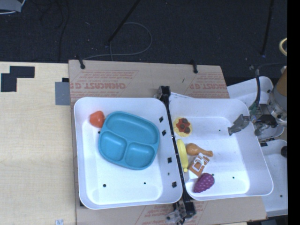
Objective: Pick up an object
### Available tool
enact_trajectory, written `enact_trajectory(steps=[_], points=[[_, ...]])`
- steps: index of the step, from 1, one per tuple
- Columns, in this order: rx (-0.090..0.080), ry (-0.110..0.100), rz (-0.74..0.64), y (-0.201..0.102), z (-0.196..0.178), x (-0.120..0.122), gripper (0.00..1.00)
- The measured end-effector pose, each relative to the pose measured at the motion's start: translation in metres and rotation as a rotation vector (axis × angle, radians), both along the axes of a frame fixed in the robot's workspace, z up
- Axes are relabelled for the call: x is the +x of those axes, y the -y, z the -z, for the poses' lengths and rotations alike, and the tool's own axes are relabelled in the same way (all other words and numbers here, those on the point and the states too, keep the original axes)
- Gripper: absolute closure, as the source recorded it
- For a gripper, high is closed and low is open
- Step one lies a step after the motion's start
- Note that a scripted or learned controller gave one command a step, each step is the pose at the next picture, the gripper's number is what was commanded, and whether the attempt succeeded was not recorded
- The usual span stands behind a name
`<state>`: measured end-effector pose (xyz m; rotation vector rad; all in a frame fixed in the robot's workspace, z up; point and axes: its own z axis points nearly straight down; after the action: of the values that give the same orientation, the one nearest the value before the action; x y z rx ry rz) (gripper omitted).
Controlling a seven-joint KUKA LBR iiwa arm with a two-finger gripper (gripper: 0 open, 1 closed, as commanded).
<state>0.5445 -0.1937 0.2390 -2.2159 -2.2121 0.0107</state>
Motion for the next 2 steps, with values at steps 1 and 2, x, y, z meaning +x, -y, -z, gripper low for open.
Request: enact_trajectory(steps=[1,2], points=[[-0.003,0.011,-0.002,0.000,-0.006,0.002,0.00],[0.000,0.005,-0.002,-0.001,0.038,0.004,0.00]])
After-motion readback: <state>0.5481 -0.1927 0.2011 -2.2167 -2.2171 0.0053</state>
